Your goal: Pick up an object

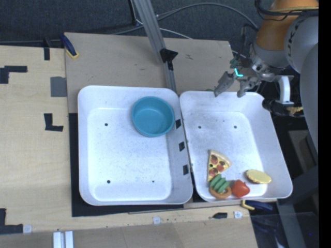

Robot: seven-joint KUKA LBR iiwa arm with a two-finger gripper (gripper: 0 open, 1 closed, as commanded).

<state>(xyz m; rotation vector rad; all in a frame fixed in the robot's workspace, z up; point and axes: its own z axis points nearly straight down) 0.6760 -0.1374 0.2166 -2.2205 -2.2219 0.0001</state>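
My gripper (230, 88) hangs over the far rim of the right bin (227, 125), its two dark fingers spread open with nothing between them. In that bin's near corner lie a toy pizza slice (217, 164), a green and orange piece (219, 186), a red tomato-like piece (240, 188) and a yellow oval piece (258, 177). They sit well below the gripper in the view, apart from it. A blue bowl (152, 116) stands upright in the far right part of the left bin (103, 154).
A grey metal pole (155, 32) slants down to the gap between the two bins. Black clips (182, 145) line the seam between them. Cables run across the dark floor behind the bench. The arm's orange band (279, 19) rises at the upper right.
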